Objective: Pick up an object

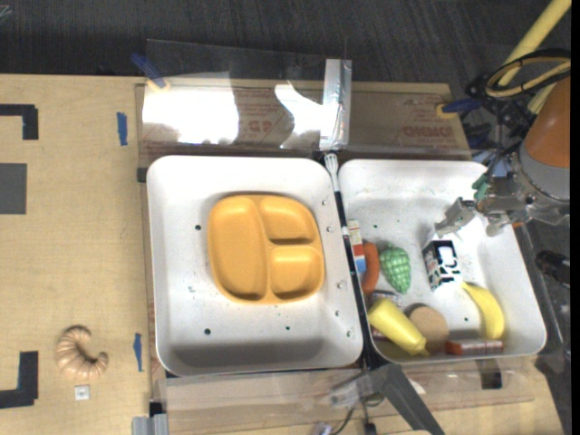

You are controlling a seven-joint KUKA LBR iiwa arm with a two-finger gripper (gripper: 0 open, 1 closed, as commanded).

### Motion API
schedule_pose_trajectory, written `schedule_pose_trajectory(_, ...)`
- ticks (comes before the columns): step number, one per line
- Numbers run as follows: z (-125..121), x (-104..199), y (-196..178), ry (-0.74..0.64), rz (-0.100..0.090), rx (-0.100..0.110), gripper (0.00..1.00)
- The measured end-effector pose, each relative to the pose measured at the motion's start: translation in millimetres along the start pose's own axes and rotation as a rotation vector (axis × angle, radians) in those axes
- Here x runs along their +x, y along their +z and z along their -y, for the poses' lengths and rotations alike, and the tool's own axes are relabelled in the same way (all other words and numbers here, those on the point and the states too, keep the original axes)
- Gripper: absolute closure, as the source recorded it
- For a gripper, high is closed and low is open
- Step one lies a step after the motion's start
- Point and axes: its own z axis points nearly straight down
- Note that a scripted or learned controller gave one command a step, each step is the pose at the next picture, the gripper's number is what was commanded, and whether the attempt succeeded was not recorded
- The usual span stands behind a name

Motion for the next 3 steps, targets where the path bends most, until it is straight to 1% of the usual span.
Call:
schedule_pose_trajectory(1,-28.2,6.8,115.1,0.000,0.003,-0.011,0.00)
schedule_pose_trajectory(2,-28.8,6.4,104.5,0.002,0.004,-0.014,1.00)
schedule_pose_trajectory(3,-62.2,84.1,-24.0,0.266,0.000,-0.005,1.00)
